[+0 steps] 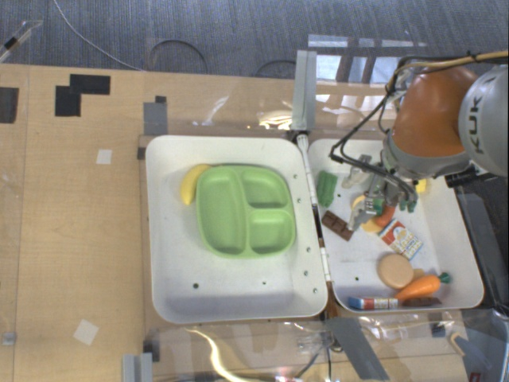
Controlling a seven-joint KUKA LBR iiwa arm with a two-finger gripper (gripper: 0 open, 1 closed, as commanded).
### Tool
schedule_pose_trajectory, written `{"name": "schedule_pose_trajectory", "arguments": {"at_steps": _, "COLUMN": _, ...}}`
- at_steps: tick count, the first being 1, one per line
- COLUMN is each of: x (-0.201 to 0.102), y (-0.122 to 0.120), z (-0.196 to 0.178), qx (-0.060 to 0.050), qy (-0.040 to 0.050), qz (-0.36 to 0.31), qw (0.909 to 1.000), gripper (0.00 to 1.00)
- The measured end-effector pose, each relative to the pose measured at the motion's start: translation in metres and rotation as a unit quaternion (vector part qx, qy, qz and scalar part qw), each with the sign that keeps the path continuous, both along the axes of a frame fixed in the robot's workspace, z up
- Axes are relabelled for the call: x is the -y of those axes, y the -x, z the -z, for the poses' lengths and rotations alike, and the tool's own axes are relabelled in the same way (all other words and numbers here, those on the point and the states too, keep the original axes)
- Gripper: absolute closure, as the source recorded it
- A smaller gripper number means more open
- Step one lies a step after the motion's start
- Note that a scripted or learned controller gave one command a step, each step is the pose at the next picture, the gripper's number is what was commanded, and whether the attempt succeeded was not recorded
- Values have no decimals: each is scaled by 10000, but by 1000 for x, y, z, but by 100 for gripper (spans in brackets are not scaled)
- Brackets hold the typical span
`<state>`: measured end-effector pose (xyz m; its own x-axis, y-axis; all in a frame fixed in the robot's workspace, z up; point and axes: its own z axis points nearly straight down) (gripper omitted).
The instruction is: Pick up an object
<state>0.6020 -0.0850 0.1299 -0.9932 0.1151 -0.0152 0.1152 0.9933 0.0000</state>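
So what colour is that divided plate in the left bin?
Light green, plain; the camera view shows the plate clearly.

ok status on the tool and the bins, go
Tool low over right bin, among small items. Grasp not confirmed. Carrot, round disc lie near front. Green tray, banana in left bin.

A pale wooden surface (71,237) carries two shallow white bins side by side, the left bin (238,305) touching the right bin (350,269). In the left bin a green divided plate (243,210) lies near the centre, with a banana (189,184) against its ten o'clock edge. Black patches (79,92) mark the surface towards ten o'clock. A grey post (303,90) stands at the bins' twelve o'clock junction. Beyond lies grey carpet (199,14), crossed by a thin cable (79,34).
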Motion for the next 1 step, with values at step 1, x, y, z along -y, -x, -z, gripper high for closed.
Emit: {"name": "schedule_pose_trajectory", "arguments": {"at_steps": 1, "x": 70, "y": 40, "z": 37, "qx": 32, "qy": 26, "qz": -14, "qw": 10000, "gripper": 0}}
